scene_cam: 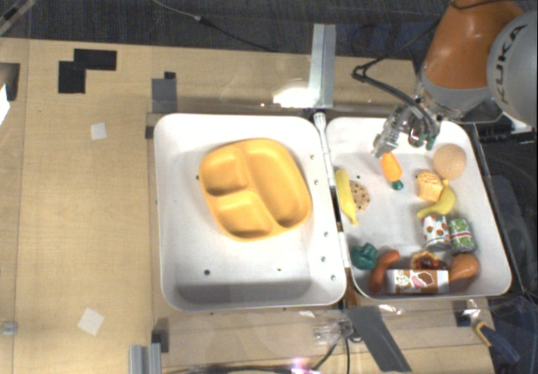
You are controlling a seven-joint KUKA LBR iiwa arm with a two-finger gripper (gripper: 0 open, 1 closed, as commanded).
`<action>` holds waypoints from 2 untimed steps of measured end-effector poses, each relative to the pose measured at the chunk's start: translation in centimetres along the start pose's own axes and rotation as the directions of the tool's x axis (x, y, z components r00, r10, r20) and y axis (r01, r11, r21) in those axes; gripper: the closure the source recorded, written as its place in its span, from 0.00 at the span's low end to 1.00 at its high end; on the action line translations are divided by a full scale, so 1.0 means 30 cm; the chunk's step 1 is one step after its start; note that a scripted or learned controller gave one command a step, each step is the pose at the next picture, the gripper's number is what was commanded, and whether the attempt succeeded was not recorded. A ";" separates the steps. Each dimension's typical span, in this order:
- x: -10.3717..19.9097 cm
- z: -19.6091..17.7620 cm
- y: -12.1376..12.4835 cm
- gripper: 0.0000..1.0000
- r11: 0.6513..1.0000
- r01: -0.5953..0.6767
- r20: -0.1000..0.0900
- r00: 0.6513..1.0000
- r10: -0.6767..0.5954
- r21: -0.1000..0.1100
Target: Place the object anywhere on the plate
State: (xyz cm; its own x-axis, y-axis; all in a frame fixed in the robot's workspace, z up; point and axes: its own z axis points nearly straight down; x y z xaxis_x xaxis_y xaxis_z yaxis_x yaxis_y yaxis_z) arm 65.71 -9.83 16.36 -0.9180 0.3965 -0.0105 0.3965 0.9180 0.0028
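A yellow divided plate [252, 187] lies in the left white bin [181, 221], tilted a little. In the right bin [370, 141] a small orange carrot with a green end [391, 169] lies near the back. My gripper [401, 143] hovers just behind and above the carrot. Its fingers [385, 142] are spread open, with nothing between them. The grey and orange arm [466, 44] comes in from the upper right.
The right bin also holds a banana [345, 196] along the divider, a speckled cookie [360, 192], a tan ball [450, 160], an orange chunk [429, 187], small cans [445, 232], a teal piece [364, 257] and a box [416, 280] at the front.
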 end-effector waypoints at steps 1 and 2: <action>0.150 -0.080 0.254 1.00 0.978 0.209 -0.001 0.978 -0.209 -0.004; 0.312 -0.078 0.501 1.00 0.920 0.391 -0.002 0.920 -0.391 -0.006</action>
State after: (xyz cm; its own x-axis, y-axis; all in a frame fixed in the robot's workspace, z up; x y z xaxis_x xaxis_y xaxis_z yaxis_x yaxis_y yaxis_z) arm 63.06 7.68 18.65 -0.9999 0.0057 -0.0084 0.0057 1.0000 0.0043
